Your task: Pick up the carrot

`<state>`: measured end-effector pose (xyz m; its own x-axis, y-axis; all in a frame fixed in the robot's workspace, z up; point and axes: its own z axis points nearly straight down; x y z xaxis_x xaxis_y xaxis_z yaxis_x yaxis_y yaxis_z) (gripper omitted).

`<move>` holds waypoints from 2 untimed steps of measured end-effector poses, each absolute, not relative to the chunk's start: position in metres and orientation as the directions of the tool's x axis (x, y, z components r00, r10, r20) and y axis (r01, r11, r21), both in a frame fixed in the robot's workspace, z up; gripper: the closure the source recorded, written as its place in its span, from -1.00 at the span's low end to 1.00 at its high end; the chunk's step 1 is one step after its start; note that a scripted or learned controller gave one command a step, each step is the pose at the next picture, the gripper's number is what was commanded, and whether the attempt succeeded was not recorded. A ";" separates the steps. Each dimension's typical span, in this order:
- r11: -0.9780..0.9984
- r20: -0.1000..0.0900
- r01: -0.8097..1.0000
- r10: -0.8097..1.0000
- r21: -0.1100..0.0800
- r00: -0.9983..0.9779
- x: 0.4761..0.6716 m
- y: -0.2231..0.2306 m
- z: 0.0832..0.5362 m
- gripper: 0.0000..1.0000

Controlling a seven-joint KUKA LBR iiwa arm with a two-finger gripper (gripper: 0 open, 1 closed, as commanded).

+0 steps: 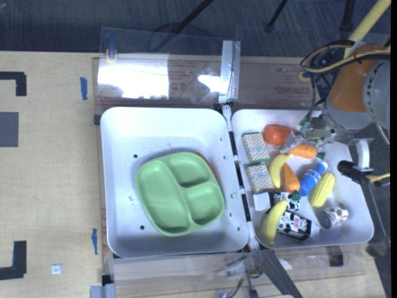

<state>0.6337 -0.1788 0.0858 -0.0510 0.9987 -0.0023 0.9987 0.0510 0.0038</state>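
Observation:
An orange carrot (290, 177) lies pointing down in the middle of the right bin (363, 228), between a yellow banana (277, 166) and a blue bottle (312, 177). A second elongated orange piece (304, 151) lies just above it, right under my gripper (303, 140). The gripper hangs low over the bin's upper middle, touching or nearly touching that orange piece. A rounder orange fruit (276, 133) sits just left of the gripper.
The right bin also holds two wafer blocks (254, 144), a corn cob (322, 189), a second banana (273, 219), a cow-patterned carton (293, 223) and a small can (335, 216). The left bin (118, 135) holds a green divided plate (180, 192).

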 end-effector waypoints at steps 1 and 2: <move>0.211 0.001 0.977 0.977 0.001 -0.211 0.621 -0.117 0.086 -1.00; 0.208 -0.002 0.978 0.978 0.006 -0.208 0.622 -0.118 0.098 1.00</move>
